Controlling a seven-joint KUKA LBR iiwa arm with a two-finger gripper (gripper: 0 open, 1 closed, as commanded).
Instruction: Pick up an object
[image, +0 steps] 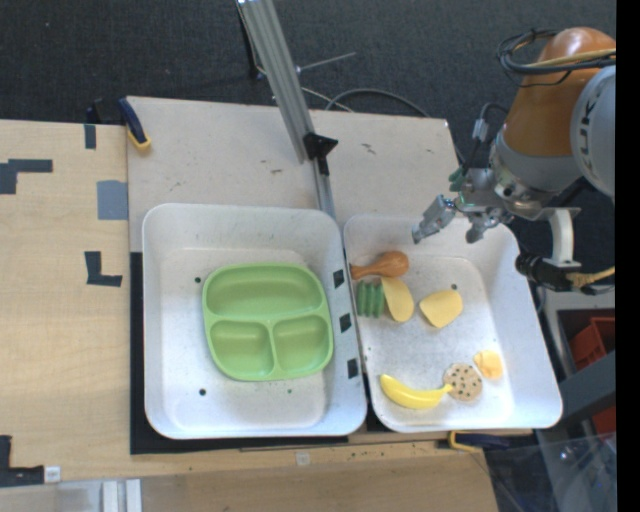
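At the near edge of the table (60, 300), the right-hand bin (520, 300) held the loose toy food, which put every candidate for the pick within the arm's reach from that side. Closest to the camera lay a banana (412, 393), touching a round speckled cookie (462, 381), with a small orange piece (489, 364) just beside the cookie. Farther in sat a yellow wedge (440, 308), a pale yellow oblong piece (398, 300) next to it, and a green ribbed item (370, 299) hard against the bin's left wall. An orange-brown drumstick shape (382, 265) lay just beyond those, near the bin's far left corner.

The left-hand bin (160, 300) carried a green divided plate (267, 321) roughly at its centre, nothing resting in its three compartments.

Farther back, the hand (458, 221) hung over the far rim of the right-hand bin, its two fingers spread apart and nothing between them. By my judgement it was poised for a descent, and the drumstick shape and oblong piece were the nearest targets; the crowding by the left wall could make a clean grip awkward there.

No brand, label or readable writing appeared on any item; the grey tape patches (112, 198) on the table bore no text.
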